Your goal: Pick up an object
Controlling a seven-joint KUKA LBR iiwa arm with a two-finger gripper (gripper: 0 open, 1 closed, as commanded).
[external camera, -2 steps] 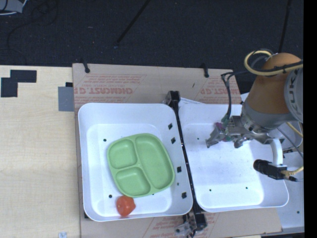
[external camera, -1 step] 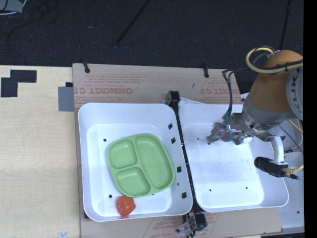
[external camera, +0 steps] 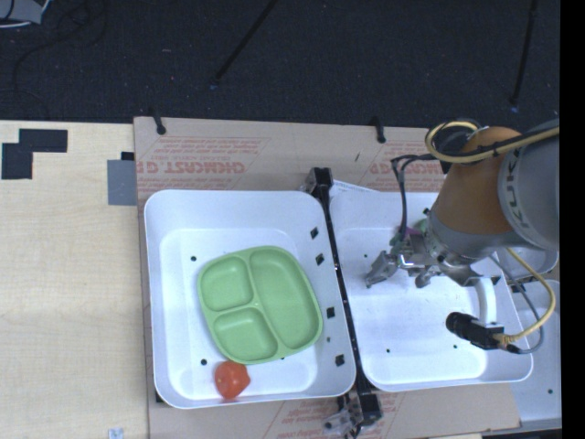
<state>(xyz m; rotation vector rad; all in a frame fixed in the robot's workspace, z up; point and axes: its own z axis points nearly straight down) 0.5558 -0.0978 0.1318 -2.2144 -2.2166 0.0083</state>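
A green divided plate (external camera: 260, 304) lies in the left bin (external camera: 174, 245). A small red-orange object (external camera: 231, 380) rests just in front of the plate, near that bin's front wall. My gripper (external camera: 399, 277) hangs over the back left part of the right bin (external camera: 430, 359), well to the right of both objects. Its fingers (external camera: 377, 273) are spread open with nothing between them. The grey arm with its orange band (external camera: 475, 195) comes in from the right.
A black divider (external camera: 334, 282) with clips runs between the two bins. Brown cardboard (external camera: 238, 158) lies under the bins, and a pale wooden bench top (external camera: 64, 291) lies to the left. Cables loop above the wrist.
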